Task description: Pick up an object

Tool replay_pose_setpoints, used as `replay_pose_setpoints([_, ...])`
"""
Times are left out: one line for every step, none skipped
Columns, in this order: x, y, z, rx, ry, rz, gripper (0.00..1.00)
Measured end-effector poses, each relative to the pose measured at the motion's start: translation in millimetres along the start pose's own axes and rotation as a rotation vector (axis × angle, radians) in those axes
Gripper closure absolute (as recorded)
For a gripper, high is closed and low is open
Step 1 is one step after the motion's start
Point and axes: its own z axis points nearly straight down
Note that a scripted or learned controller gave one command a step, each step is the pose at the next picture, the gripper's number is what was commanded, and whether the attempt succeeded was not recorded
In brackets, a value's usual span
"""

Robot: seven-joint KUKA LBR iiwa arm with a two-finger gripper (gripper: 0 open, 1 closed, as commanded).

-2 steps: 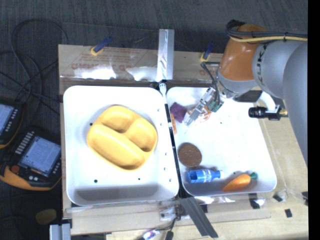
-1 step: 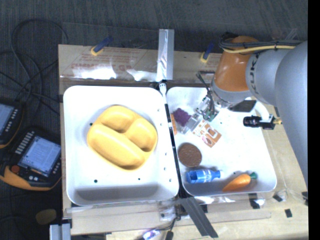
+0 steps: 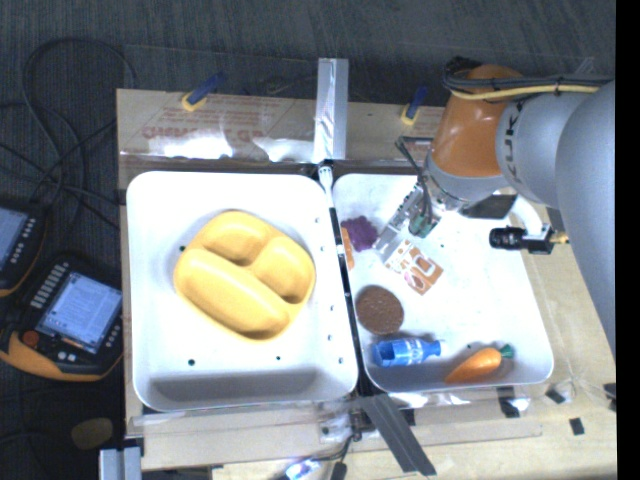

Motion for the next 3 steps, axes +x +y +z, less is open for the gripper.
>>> replay_pose_setpoints([21.9,48.4,-83.0,0.011,0.012,0.316,1.00])
replay_pose_setpoints([28.6,75.6,-82.3,0.014,0.009,0.621,1.00])
replay_pose_setpoints([28.5,75.6,-82.5,0.015,0.008,0.621,0.00])
